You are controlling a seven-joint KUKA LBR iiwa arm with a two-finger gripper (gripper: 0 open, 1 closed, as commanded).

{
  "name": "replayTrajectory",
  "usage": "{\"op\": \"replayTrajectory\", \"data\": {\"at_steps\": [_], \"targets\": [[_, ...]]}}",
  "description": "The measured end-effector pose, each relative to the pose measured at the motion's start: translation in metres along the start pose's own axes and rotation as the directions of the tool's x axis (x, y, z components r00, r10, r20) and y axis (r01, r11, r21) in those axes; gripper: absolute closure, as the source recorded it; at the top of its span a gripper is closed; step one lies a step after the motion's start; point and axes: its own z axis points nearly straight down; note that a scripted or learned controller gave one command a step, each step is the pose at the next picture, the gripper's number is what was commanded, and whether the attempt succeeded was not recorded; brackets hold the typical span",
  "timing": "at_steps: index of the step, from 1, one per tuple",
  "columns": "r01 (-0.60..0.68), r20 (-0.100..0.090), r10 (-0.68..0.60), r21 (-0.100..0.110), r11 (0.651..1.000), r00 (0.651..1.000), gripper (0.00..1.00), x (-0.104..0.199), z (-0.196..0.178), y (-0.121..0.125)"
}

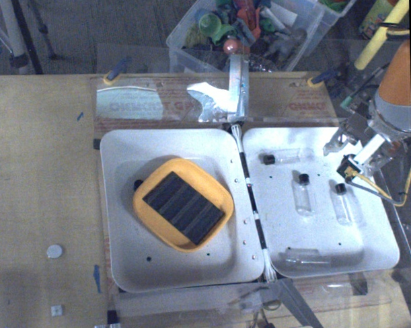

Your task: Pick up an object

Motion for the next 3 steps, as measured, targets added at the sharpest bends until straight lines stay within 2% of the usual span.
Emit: {"op": "replayTrajectory", "data": {"at_steps": [1,2,3], "targets": [[0.009,0.000,-0.009,-0.001,1.000,1.000,0.00,-0.030,-0.118,0.037],[-0.049,0.000,0.049,0.003,0.999,0.999,0.00,-0.006,0.095,0.031],[-0.024,0.000,0.024,-0.001,1.000,1.000,0.00,-0.014,-0.094,0.030]]}}
